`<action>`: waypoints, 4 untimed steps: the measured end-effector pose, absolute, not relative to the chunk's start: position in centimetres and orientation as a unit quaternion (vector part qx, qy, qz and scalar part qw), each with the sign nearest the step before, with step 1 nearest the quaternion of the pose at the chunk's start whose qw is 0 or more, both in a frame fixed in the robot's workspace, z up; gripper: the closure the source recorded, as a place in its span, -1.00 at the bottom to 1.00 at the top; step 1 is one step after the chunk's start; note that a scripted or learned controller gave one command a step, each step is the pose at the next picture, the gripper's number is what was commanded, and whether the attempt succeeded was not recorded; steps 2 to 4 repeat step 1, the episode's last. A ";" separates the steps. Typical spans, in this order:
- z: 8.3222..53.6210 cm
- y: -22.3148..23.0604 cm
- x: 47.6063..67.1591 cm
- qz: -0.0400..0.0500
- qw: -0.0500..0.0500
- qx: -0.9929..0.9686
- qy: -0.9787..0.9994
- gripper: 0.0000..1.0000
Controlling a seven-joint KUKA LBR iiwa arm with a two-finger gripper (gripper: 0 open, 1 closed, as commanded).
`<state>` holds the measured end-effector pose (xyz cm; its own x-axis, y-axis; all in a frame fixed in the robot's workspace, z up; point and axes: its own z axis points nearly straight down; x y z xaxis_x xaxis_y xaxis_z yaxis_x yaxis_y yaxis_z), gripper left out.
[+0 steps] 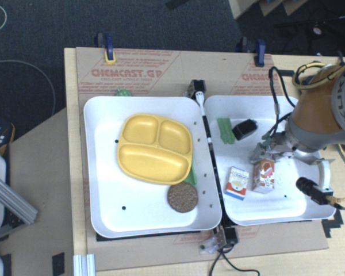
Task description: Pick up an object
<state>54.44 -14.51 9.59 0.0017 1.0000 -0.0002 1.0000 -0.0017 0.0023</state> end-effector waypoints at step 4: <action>19.2 -8.4 64.6 0.006 0.007 0.703 0.711 1.00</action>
